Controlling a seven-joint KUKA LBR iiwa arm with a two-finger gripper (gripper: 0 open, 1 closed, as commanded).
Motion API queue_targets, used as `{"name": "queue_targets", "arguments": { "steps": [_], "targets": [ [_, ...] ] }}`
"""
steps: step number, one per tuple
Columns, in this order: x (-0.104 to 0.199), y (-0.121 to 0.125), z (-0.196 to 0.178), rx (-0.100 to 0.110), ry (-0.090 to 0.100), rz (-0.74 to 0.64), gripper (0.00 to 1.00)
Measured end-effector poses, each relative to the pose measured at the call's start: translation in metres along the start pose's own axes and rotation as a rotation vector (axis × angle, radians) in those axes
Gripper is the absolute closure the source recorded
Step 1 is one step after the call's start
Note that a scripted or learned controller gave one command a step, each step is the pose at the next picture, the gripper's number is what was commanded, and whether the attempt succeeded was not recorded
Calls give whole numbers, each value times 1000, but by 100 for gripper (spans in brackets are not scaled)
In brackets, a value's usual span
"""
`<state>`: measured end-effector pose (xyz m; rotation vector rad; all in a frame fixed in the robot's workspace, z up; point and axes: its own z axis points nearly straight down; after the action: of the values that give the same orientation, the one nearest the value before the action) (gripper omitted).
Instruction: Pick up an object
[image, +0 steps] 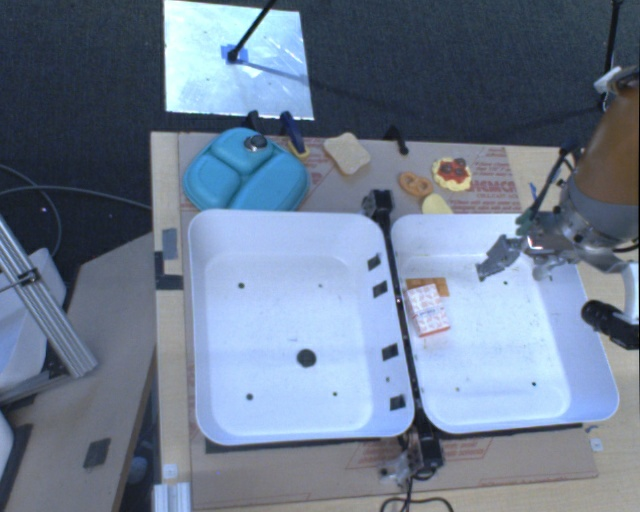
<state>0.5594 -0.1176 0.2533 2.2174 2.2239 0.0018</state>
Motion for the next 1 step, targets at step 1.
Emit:
{"name": "queue_targets", "arguments": {
  "steps": [1],
  "targets": [
    [-37, -36, 116, 11, 1, 7, 0]
  ]
}}
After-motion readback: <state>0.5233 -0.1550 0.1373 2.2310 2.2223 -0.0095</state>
